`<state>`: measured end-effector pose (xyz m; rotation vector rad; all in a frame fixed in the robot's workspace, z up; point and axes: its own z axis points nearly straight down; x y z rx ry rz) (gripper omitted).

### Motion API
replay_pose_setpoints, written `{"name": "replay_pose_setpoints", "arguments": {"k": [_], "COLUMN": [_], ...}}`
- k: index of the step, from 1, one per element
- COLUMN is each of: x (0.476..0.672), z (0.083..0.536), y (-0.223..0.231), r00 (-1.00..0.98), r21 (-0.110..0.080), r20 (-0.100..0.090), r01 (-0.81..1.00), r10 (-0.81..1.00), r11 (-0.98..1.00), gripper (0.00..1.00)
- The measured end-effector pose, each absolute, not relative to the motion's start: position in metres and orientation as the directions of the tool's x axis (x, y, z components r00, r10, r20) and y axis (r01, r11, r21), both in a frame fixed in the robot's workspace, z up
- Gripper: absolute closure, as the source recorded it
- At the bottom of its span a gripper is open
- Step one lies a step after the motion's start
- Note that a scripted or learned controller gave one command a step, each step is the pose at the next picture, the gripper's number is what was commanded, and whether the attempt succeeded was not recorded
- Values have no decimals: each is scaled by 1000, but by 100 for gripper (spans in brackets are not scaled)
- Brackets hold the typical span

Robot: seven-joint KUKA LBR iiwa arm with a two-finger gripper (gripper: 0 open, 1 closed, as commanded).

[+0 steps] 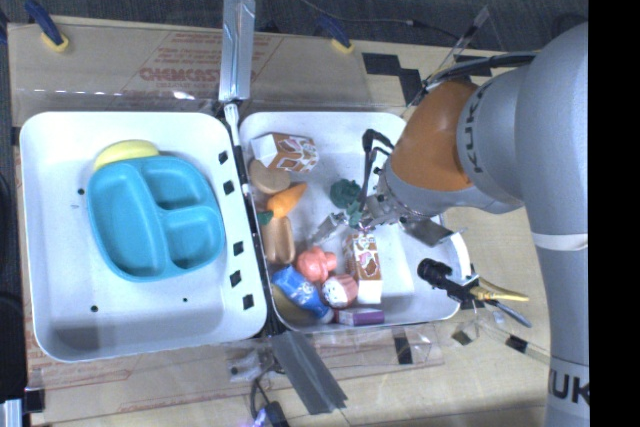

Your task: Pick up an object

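Observation:
My gripper [352, 215] is low inside the right bin [425, 300], reaching in from the right among the clutter. A dark green object [346, 191] lies right at its upper side, and a brown and white carton [367, 265] sits just below it. To the left are an orange carrot [287, 199] and a tan bun [279, 238]. A pink toy [317, 263] lies below and left of the gripper. Nothing is visibly held.
The right bin also holds a patterned box [286, 152], a brown roll [267, 178], a blue can [298, 286], a red and white ball [340, 291] and a purple item [361, 317]. The left bin [50, 315] holds a blue divided tray [155, 220] and a yellow piece [127, 152].

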<state>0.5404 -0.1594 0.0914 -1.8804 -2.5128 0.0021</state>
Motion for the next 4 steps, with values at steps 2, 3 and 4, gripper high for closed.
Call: {"name": "replay_pose_setpoints", "arguments": {"k": [2,3,4], "x": [476,478,532], "z": [92,101,157], "y": [-103,-102,-106], "r00": [-526,-530,-343], "r21": [-1,0,0], "r20": [3,4,-1], "r01": [851,848,939], "r10": [851,848,939], "r11": [526,530,343], "gripper": [0,100,100]}}
